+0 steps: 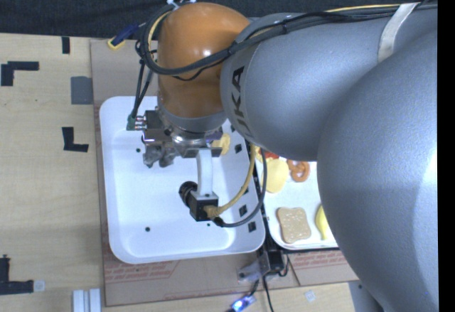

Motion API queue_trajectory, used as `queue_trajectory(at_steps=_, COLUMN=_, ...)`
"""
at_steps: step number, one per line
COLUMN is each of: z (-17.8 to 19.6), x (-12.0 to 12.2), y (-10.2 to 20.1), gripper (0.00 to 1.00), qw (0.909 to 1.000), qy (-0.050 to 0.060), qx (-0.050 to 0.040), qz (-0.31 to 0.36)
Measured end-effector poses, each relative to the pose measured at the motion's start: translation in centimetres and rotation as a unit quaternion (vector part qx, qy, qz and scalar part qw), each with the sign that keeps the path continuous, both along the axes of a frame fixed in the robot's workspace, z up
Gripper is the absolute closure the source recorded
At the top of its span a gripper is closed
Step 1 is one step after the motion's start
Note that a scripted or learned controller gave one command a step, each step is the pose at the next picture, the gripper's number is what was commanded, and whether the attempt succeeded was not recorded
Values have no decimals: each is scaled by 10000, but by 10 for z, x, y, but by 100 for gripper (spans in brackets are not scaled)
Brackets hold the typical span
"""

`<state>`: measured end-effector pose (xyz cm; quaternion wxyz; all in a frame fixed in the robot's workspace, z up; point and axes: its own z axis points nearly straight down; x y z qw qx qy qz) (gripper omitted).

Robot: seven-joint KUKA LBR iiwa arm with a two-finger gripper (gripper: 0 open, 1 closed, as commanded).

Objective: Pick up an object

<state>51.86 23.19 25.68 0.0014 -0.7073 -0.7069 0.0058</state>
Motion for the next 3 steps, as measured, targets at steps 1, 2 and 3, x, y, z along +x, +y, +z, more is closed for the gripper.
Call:
queue_trajectory(at_steps=1, z=22, x=58, y=1, gripper=100, qw=10000, qy=-59, qx=31, qz=7)
queue_trajectory(at_steps=2, z=39, x=144, y=1, gripper=100, qw=10000, qy=-73, qx=32, qz=6)
queue_trajectory(at_steps=3, z=-166, x=145, y=0, gripper=100, qw=10000, qy=22, qx=-1, qz=9)
